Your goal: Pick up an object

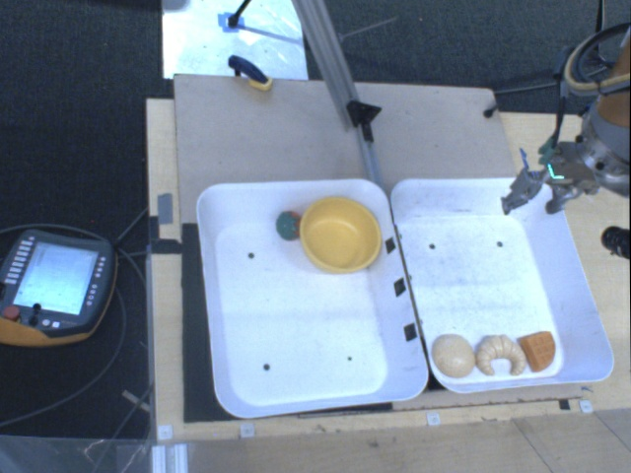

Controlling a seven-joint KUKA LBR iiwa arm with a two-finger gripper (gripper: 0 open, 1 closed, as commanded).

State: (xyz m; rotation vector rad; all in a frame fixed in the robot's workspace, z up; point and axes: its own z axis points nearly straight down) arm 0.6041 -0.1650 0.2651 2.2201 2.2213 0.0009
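Note:
My gripper (538, 199) hangs over the far right corner of the right bin (473, 264), its two fingers spread open with nothing between them. A yellow bowl (340, 235) sits at the back of the left bin (296, 353), with a small dark green ball (287, 226) touching its left side. Along the right bin's near edge lie a pale round bun (454, 355), a croissant (501, 354) and an orange-brown block (537, 350), all far from the gripper.
A grey pole (330, 52) slants across the brown board behind the bins. A teach pendant (51, 284) lies on the floor at the left. A small clamp (248, 71) rests at the board's back edge.

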